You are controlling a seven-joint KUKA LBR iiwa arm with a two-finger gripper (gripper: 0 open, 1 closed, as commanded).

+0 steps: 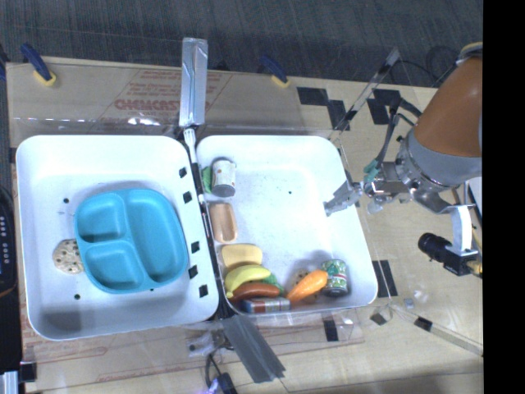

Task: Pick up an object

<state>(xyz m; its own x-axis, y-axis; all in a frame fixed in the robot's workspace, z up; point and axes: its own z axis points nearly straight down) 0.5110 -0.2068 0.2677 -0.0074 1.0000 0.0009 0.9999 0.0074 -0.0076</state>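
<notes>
The arm [447,130] leans in from the right of the frame, wrist over the right bin's [283,150] right rim. Its pincer [338,201] hangs above that rim, holding nothing; whether released or clenched I cannot tell. Objects line this bin's left and lower edges: a can [223,176], a bread-like block [223,222], a banana [244,277], a carrot [309,285]. A glossy blue tray [130,239] and a cookie [66,256] sit in the left bin [49,158].

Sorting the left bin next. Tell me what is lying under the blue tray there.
A cookie pokes out from beneath the left edge of the blue tray, on the floor of the left bin. Its right part is covered, and anything else beneath the tray is hidden.
</notes>
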